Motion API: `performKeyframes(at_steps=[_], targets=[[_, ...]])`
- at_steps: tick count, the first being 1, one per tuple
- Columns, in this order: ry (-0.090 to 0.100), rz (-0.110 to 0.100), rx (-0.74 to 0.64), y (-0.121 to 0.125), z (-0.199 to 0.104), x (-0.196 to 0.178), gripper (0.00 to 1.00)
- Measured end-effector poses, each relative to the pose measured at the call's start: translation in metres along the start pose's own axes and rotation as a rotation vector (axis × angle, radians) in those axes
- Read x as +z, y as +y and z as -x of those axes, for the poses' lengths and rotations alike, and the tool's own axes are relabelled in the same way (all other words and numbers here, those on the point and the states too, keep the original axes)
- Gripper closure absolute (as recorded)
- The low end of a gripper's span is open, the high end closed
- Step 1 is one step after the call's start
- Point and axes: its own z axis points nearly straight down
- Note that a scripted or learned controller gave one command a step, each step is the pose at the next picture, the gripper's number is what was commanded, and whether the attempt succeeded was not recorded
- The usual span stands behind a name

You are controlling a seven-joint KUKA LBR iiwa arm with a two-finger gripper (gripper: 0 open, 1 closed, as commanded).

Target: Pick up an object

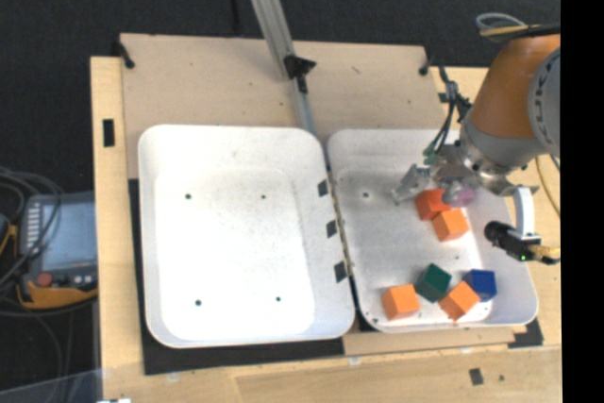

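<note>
The right bin (377, 231) holds several small blocks. Two orange blocks sit together near its right side, one (431, 203) just under the gripper and the other (451, 224) below it. Along the front edge lie an orange block (401, 300), a green block (435, 282), another orange block (461, 299) and a blue block (481, 283). My gripper (432, 184) hangs low over the upper orange block, reaching in from the right under the orange-banded wrist (505, 99). Whether it touches the block cannot be made out.
The left bin (236, 231) lies beside the right one, with a divider ridge between them. A slanted metal rail (274, 24) crosses the back of the bench. A pendant with cables (57, 245) rests at the far left.
</note>
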Motion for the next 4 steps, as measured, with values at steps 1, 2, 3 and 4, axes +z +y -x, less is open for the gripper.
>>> performKeyframes(at_steps=[1, 2, 3, 4], targets=[[-0.005, 0.020, 0.004, 0.006, 0.001, 0.038, 0.00], [-0.005, 0.028, 0.004, 0.009, 0.001, 0.040, 0.00], [-0.006, 0.034, 0.010, 0.010, 0.002, 0.031, 1.00], [0.002, 0.010, -0.005, 0.014, 0.003, -0.013, 1.00]])
